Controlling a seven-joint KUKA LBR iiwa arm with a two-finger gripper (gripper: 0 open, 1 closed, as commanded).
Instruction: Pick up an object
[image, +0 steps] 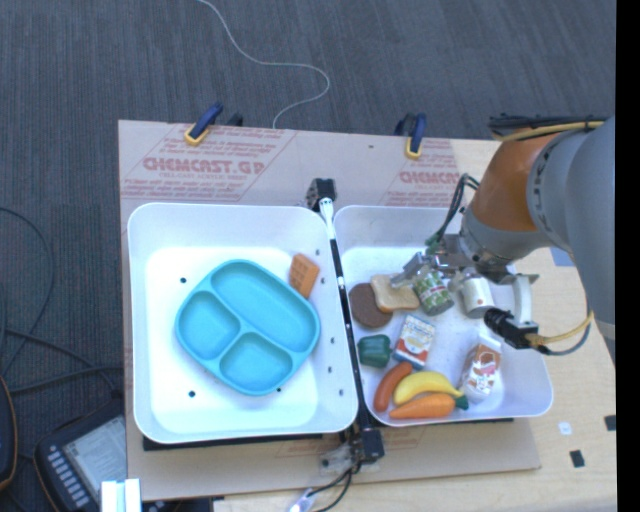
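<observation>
- Right bin (540, 395), near edge: a banana (428, 384) lies on a carrot (428, 406), with an orange-red pepper (390, 385) touching them at 9 o'clock.
- At 3 o'clock from the banana, a small bottle with a red-and-white label (483, 374) lies tilted against the bin wall.
- Farther in, a green pepper (374, 349) sits just beside a small carton (415, 338), which lies at its 3 o'clock.
- Beyond these, a brown round cookie (366, 306) touches a slice of toast (393, 293).
- Gripper (432, 280): positioned low over the right bin, at 3 o'clock from the toast. A green-patterned item (434, 290) sits at its tip; grasp cannot be confirmed, and jaw state cannot be determined.
- Left bin (140, 300): a blue divided plate (247, 325) occupies the centre. An orange cracker (304, 274) rests at 1 o'clock from the plate, at its rim.
- Far side: two clamps (414, 137) hold the board (300, 165) under both bins.
</observation>
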